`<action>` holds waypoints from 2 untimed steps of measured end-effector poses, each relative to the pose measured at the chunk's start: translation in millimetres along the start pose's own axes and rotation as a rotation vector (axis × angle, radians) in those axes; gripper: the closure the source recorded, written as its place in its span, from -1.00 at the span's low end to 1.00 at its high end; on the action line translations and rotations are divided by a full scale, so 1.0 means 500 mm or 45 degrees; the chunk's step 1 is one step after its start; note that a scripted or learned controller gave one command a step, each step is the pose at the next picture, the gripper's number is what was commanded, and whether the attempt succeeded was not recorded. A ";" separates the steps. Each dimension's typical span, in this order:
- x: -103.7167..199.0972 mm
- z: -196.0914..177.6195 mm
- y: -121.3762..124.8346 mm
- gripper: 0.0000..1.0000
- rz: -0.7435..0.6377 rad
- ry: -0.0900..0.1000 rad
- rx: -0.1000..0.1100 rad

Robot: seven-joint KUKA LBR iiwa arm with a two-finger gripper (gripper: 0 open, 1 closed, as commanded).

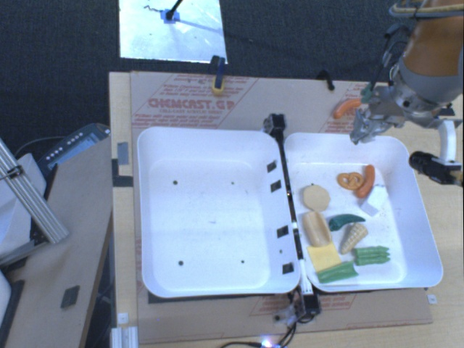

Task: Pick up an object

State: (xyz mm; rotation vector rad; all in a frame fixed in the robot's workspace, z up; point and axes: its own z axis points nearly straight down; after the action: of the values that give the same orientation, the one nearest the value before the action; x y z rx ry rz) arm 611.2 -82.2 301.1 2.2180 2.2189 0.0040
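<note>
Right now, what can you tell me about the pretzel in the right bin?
The pretzel is a small, orange-brown toy, looped into a knot shape with little holes, and looks like moulded plastic. It lies flat on the floor of the right bin, in the upper right part of the pile. A red-orange sausage lies slanted against its right side and seems to touch it. It sits apart from the round tan biscuit to its lower left. The gripper hangs above the bin's far edge, apart from the pretzel.

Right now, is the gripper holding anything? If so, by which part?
Nothing is held. The gripper hangs above the far edge of the right bin, apart from the toy food; the orange sausage and pretzel lie nearer.
</note>
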 end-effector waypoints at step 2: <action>0.017 0.071 0.113 1.00 0.001 0.001 0.010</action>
State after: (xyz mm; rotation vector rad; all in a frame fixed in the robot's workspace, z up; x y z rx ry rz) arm 668.1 -73.6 266.0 2.2231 2.2225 -0.0042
